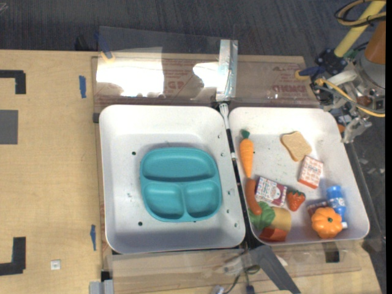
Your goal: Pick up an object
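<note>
My bench, and what sits straight on it

My bench (43,182) is pale wood with black marks and scraps of blue tape (82,86) along its left part. Two shallow white bins rest on it, touching side by side: the left bin (116,164) and the right bin (352,182). Clear plastic sheeting (184,78) lies just behind them, catching glare.

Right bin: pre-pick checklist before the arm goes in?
1. Right bin holds pickable items: ok, carrot, bread slice, pumpkin and more.
2. Gripper out of the bin: ok, at its upper right corner.
3. Finger opening: cannot tell.
4. Bread slice lies apart from its neighbours: ok.
5. Lower left cluster around the small carton separated: not ok, items touch.
6. Left bin's teal tray away from the arm: ok.
</note>
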Robot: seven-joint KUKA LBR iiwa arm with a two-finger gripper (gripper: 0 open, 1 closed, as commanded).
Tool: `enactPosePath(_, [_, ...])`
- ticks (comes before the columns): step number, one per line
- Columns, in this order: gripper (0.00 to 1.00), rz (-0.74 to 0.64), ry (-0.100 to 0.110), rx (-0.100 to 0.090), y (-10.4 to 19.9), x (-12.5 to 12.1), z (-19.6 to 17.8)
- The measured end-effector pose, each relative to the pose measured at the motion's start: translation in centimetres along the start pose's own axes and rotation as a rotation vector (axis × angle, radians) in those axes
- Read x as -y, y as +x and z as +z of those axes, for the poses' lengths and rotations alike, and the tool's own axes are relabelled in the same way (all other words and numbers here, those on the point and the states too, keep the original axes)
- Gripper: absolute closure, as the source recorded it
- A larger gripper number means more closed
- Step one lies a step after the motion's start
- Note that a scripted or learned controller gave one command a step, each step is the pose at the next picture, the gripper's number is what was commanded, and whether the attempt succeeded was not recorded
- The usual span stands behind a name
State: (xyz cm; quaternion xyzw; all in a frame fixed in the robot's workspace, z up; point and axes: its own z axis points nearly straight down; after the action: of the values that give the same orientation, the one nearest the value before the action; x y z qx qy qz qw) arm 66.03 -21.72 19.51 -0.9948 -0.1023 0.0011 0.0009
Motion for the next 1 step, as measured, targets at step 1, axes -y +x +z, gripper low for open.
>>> enactPosePath(1, [0.0, 0.003, 0.003, 0.005, -3.27, 1.48, 6.83])
